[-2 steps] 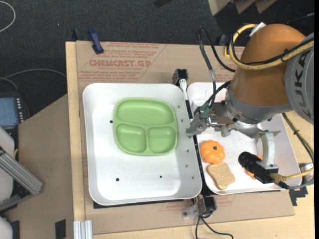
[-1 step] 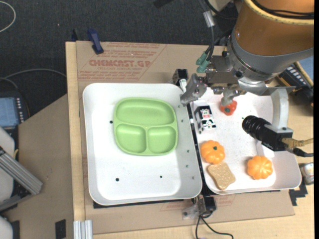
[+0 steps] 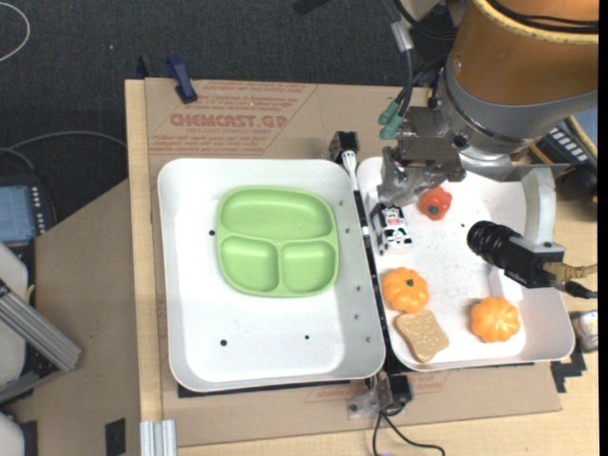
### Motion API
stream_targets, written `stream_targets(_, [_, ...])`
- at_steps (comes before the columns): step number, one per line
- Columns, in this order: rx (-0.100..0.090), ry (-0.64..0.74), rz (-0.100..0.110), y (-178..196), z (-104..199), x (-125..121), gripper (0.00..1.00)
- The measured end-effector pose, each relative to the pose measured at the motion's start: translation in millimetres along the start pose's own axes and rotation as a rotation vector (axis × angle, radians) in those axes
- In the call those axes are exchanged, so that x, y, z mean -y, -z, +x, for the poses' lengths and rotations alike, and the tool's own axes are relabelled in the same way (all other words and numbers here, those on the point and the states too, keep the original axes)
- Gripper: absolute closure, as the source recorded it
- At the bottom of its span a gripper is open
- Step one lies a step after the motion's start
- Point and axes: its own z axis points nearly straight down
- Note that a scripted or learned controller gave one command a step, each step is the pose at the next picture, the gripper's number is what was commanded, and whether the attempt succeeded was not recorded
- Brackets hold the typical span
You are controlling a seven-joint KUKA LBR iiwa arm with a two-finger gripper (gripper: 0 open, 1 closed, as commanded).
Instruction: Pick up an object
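Camera view: arm (image 3: 513,65) reaches in from the right, wrist low over the far end of the right bin (image 3: 456,255).
Gripper: the gripper (image 3: 410,180) hangs over the bin's far-left corner, close to the wall between the bins.
Claw state: cannot tell whether it is apart or together; the wrist body masks the tip from this angle.
Nearest target: a small red toy vegetable (image 3: 435,203) lies on the bin floor just beside the gripper, on its right. Nothing shows it gripped.
Also close: a little black-and-white toy (image 3: 393,230) sits by the dividing wall, just nearer the camera than the gripper.
Other candidates: an orange toy pumpkin (image 3: 406,290) by the wall, a toast slice (image 3: 422,334) touching it at the near edge, and a second pumpkin (image 3: 495,319) well off to the right.
Left bin: the left bin (image 3: 190,283) carries a green divided plate (image 3: 277,240), with no loose pieces on it.
Step in hand: my read is the approach, lining up over a pick. No lift yet.
Next move calls for: centring on one piece, most likely the red one, then a straight drop that stays off the bin wall.
Watch for: the red piece looks round and small, so an off-centre close could squirt it away.
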Motion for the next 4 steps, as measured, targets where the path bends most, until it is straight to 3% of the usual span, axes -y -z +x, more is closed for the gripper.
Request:
stream_targets(1, [0.003, -0.007, 0.018, -123, -38, -4, 1.00])
stream_targets(2, [-0.004, 0.007, -0.002, -73, 35, 1, 1.00])
stream_targets(3, [0.000, -0.004, 0.000, -70, 11, 0, 1.00])
stream_targets(4, [-0.004, 0.001, -0.009, 22, 36, 0, 1.00])
